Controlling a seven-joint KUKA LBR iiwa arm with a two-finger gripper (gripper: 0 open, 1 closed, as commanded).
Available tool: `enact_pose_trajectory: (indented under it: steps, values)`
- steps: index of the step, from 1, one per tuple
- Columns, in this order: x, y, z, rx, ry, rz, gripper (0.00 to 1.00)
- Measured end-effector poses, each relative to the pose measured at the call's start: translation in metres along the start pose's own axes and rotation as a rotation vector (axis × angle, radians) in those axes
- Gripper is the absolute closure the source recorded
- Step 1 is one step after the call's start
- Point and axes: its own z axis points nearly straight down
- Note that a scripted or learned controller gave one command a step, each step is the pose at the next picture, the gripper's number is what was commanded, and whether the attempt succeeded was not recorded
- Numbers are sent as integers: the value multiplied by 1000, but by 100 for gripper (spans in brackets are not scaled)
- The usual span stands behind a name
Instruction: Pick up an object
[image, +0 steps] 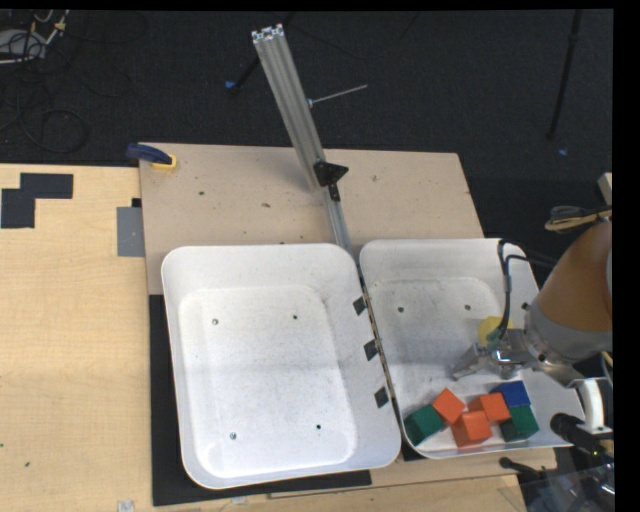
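My gripper (483, 367) hangs low in the right bin (430, 270), near its right side, with its fingers spread and nothing visible between them. A yellow block (490, 327) lies just behind it, partly covered by the wrist. In front of the gripper, along the bin's near edge, sits a cluster of blocks: three orange ones (449, 406) (494, 407) (472, 428), a blue one (515, 393) and two green ones (425, 423) (519, 426). The gripper tips stand a little above and behind this cluster.
The left bin (260, 360) lies beside the right one, with black clips (371, 348) along the shared edge. A slanted aluminium rail (295, 110) rises behind the bins. The arm's grey body (575, 300) overhangs the right bin's right wall.
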Motion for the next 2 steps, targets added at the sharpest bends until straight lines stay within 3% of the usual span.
enact_pose_trajectory:
  steps: [1,2]
  values:
    - [-1,-1,-10,1,1,6,100]
    - [-2,6,-54,-3,-1,-3,100]
